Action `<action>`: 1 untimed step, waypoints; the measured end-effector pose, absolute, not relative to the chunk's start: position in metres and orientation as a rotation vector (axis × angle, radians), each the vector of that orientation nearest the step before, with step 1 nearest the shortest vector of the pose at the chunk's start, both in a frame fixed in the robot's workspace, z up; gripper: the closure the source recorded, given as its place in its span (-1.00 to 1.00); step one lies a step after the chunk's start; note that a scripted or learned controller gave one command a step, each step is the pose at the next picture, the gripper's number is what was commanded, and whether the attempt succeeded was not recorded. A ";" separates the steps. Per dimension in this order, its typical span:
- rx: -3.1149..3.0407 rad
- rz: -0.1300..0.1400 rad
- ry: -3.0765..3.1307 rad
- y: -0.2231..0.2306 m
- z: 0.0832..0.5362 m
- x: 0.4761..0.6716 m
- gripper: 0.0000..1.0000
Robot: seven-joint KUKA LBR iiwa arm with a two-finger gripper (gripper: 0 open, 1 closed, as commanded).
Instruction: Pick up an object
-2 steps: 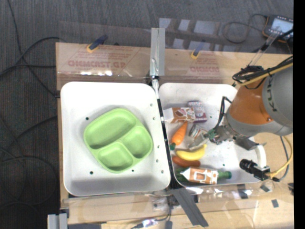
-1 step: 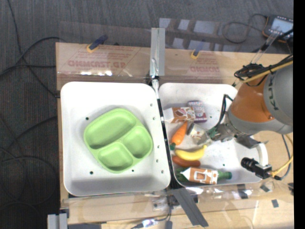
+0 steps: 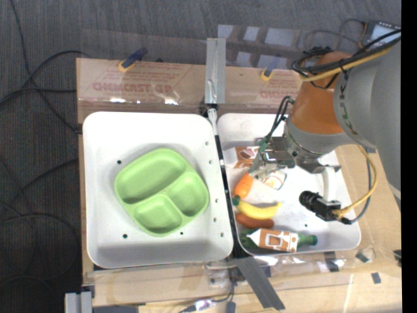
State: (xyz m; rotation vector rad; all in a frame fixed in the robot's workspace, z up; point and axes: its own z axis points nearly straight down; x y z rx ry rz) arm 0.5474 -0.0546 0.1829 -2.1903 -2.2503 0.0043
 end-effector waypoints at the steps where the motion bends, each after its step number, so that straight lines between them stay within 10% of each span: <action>1: -2.191 0.005 -2.250 -0.055 0.183 0.547 -1.00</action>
